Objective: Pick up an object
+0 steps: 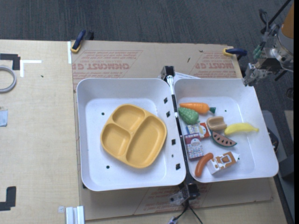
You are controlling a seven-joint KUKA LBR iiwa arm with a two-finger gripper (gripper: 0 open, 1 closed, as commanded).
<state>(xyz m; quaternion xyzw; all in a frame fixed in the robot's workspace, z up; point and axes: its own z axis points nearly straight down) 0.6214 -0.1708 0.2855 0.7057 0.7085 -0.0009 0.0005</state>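
Nearest the lower edge of the frame, a black clamp [186, 190] with trailing cables sits where the two bins meet. From the left side of the frame: a pale wooden bench [35, 139] carries black tape marks and a grey ring [6, 79] at the far left edge. A brown cardboard sheet [140, 62] printed with red lettering lies under the bins, pinned at the upper left by a blue and yellow clip [78, 40].

Left of centre, the left bin [86, 125] holds a yellow divided plate [134, 135] with three compartments, lying flat in its middle.

Right of centre, the right bin [259, 125] holds the toy food in a loose cluster. Along its left wall lie a green leafy piece [188, 115] and, just above it, an orange carrot [195, 107]. Below them sit a small red and white carton [193, 144] and a red sausage [202, 164] near the bin's lower edge. Further right are a brown bun-like piece [216, 122], a watermelon slice [223, 139], a white and orange box [223, 162] and a yellow banana [241, 129], which lies apart from the others with bare bin floor around it.

At the upper right of the frame, the gripper [250, 77] hangs just above the right bin's far corner, well apart from every item; whether its fingers are spread or pressed together I cannot tell. A second blue and yellow clip [233, 52] sits just left of it.
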